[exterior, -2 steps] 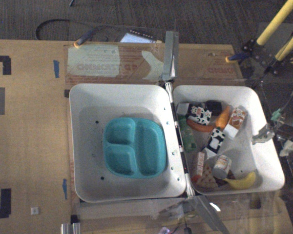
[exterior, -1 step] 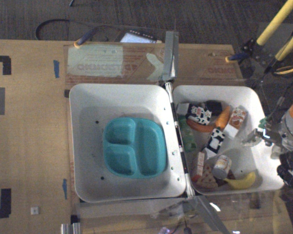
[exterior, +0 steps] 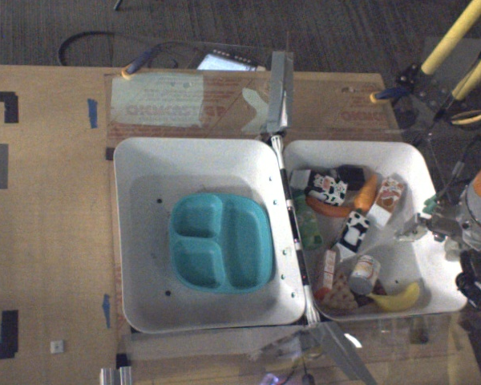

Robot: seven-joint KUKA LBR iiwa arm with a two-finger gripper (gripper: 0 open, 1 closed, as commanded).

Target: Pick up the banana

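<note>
The banana (exterior: 398, 297) is seen lying flat near the front edge of the right bin (exterior: 421, 160), its curved back toward the rim, with a small can (exterior: 364, 273) touching or just beside its left end. The gripper (exterior: 425, 221) is held at the bin's right side, above and behind the fruit; whether it is spread or closed cannot be told. For a clean pick, the descent is best made over the banana's thicker middle, with the grip set across its narrow width and kept clear of the can and the rim. The same bin is crowded with 2 cow-patterned cartons, an orange carrot-like piece and other small toy foods. In the left bin (exterior: 136, 215), 1 teal divided tray (exterior: 221, 242) is set.
</note>
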